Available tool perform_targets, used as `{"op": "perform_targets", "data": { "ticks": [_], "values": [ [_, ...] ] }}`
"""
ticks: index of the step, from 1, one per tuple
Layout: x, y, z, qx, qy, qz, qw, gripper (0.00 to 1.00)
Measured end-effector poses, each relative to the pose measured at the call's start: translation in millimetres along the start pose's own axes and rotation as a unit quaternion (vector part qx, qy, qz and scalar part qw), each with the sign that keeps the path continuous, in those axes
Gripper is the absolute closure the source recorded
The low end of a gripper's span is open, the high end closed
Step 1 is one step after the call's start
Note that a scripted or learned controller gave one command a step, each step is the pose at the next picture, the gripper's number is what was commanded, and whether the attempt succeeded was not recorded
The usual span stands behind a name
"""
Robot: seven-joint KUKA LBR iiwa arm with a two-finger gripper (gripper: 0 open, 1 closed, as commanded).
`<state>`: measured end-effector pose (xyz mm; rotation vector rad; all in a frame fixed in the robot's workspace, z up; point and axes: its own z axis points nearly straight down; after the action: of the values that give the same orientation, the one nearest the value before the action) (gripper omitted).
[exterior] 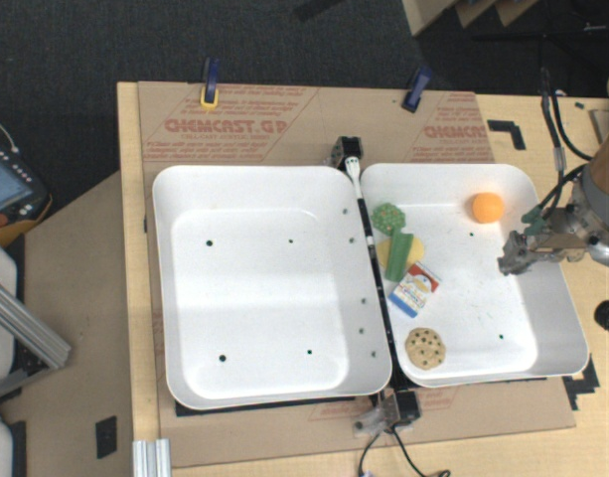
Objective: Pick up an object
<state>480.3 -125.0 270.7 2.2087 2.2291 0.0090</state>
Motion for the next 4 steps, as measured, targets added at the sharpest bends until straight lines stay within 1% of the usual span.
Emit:
{"op": "perform_targets", "data": {
  "ticks": [1, 2, 3, 4],
  "values": [
    [69, 26, 37, 0.006, 0.001, 0.001, 1.0000, 1.00],
    [156, 45, 16, 0.001, -0.001, 0.000, 1.0000, 1.00],
    [93, 50, 36, 0.005, -0.002, 0.008, 1.0000, 1.00],
    [172, 39, -37, -0.001, 0.001, 0.000, 1.0000, 1.00]
  ]
}}
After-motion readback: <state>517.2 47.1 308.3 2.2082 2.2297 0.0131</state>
